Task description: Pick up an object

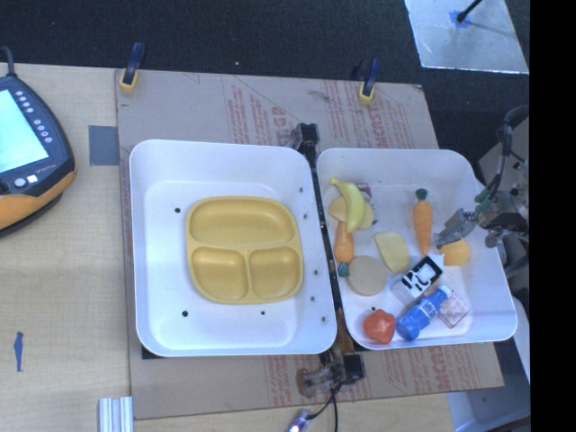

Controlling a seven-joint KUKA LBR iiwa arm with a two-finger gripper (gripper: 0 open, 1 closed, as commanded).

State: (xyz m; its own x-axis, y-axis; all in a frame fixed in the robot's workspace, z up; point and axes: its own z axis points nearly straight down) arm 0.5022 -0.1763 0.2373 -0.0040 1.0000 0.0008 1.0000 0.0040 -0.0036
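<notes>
Starting on your left, a teach pendant point(22, 156) is sitting on the bench, and next to it the left bin point(144, 241) is holding a yellow divided tray point(243, 247) right in its middle. Moving over, the right bin point(490, 318) is where all your pickable stuff is lying: a banana point(351, 202) near the top left, a small carrot point(343, 241) just under it, a round beige disc point(366, 275), a pale yellow wedge point(392, 250), a red piece point(379, 326) at the bottom, a blue bottle point(420, 312), a black and white card point(419, 276), and a bigger carrot point(422, 222). Over at the right rim your gripper point(461, 225) is hovering just beside an orange block point(456, 253), but honestly you can't tell how it's set from this angle
</notes>
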